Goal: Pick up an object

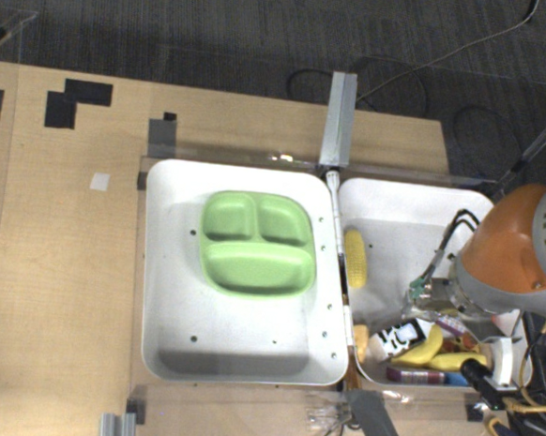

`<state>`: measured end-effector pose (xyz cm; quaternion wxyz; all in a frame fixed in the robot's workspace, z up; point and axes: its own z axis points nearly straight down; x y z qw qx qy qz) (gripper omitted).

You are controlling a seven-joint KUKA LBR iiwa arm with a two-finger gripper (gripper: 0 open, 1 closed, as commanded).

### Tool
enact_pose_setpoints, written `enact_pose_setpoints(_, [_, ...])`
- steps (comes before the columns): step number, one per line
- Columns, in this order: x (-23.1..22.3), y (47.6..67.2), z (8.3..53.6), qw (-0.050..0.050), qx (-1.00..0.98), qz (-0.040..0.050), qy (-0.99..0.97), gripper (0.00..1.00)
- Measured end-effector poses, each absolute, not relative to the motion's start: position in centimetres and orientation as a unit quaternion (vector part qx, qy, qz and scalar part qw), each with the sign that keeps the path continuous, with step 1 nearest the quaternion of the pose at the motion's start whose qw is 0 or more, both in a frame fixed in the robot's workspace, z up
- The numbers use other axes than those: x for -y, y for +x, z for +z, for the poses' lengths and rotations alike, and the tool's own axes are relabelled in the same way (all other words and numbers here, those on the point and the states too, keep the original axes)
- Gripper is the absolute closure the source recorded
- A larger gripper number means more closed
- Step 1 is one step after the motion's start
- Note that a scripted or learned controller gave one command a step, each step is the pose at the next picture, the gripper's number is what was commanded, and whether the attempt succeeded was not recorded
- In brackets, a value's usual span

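Note:
The right bin (396,208) holds a yellow corn cob (355,257) near its left wall. A pile of items lies along its front edge: a yellow banana (436,352), a black-and-white item (397,337) and a dark purple pen-like item (421,374). My arm with its orange band (506,245) hangs over the right side of this bin. The gripper (432,310) is down just above the pile, near the banana and the black-and-white item. The wrist hides its fingers.
In the left bin (169,279) lies a green divided tray (255,242). A metal post (338,119) stands behind the divider between the bins. Cables run along the arm and at the lower right. Wooden bench surface spreads to the left.

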<state>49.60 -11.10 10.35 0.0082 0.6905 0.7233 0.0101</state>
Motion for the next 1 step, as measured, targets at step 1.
enact_pose_setpoints(1, [11.10,49.59,10.35,0.008,-0.723,0.0100,0.690,0.00])
